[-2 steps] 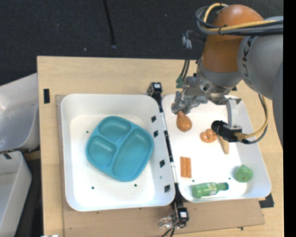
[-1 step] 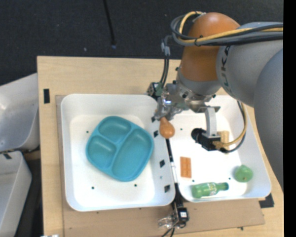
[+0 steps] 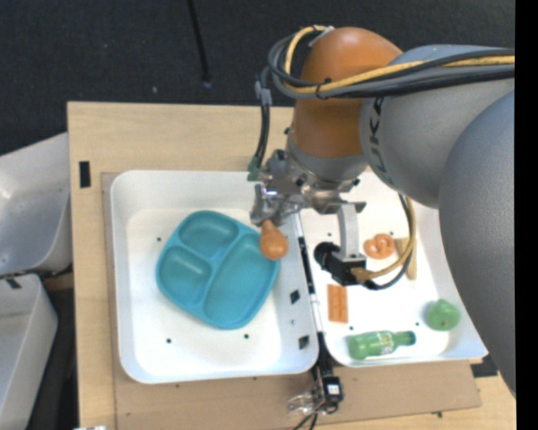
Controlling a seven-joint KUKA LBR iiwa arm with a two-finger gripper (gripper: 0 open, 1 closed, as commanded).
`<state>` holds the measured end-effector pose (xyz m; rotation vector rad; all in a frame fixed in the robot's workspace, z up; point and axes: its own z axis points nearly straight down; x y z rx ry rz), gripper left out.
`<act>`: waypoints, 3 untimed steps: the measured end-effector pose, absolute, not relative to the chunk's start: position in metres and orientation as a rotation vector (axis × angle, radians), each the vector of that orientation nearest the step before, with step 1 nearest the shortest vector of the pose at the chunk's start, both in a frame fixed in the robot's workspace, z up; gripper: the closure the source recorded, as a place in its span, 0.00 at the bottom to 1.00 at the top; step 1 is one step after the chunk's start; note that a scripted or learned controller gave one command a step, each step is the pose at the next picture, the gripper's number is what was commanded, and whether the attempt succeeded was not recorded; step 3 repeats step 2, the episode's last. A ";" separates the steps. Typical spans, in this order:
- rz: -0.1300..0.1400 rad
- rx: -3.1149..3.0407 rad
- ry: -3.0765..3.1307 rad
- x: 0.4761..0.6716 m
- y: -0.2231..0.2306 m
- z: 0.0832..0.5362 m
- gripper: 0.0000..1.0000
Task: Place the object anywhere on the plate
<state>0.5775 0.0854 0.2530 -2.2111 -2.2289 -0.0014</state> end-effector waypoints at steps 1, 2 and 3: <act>0.001 -2.214 -2.227 0.564 0.128 0.241 1.00; 0.000 -2.218 -2.224 0.564 0.126 0.241 0.00; 0.000 -2.218 -2.224 0.564 0.126 0.241 0.00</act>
